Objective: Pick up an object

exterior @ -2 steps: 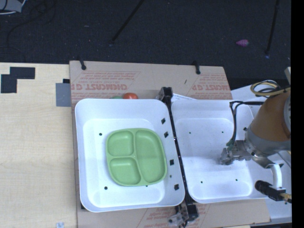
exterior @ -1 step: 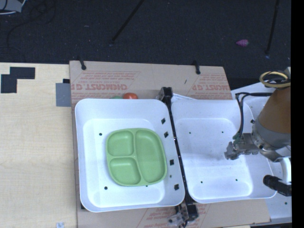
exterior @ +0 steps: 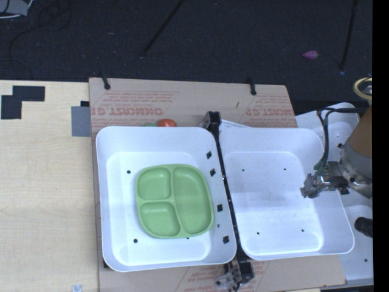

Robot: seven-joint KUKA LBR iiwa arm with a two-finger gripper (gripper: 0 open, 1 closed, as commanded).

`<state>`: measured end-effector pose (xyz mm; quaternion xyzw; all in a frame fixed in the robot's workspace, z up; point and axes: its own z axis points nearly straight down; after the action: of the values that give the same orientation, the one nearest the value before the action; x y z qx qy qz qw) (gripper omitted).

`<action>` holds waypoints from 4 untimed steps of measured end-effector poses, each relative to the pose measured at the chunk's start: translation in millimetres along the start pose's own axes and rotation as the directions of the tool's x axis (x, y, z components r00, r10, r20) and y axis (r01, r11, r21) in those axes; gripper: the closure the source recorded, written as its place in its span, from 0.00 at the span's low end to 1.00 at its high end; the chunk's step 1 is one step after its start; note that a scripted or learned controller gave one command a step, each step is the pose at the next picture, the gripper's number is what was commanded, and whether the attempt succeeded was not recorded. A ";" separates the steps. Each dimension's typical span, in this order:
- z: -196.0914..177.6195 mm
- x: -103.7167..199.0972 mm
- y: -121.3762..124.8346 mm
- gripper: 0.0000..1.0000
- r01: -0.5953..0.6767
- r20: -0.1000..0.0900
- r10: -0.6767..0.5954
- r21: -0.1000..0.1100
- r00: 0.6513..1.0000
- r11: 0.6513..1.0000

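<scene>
In the left bin, you are looking at a light, stiff plate, best pinched at its rim; the gripper is hanging too blurred to tell its grasp.

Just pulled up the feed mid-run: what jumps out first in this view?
The green divided plate lying flat in the left bin draws the eye first, bright against the white. Next is the gripper at the right bin's right edge, with the arm's orange band above it. A small red-orange object peeks out behind the left bin's far rim.
</scene>
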<state>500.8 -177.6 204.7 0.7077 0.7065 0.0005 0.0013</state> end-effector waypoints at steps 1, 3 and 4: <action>-61.3 -6.6 1.8 1.00 0.002 0.000 -0.002 0.000 1.000 1.000; -51.8 90.1 17.6 1.00 0.006 -0.002 -0.006 0.005 1.000 1.000; -46.2 152.4 21.8 1.00 0.007 -0.004 -0.007 0.007 1.000 1.000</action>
<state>522.8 -25.2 250.7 0.7052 0.7090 -0.0005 -0.0023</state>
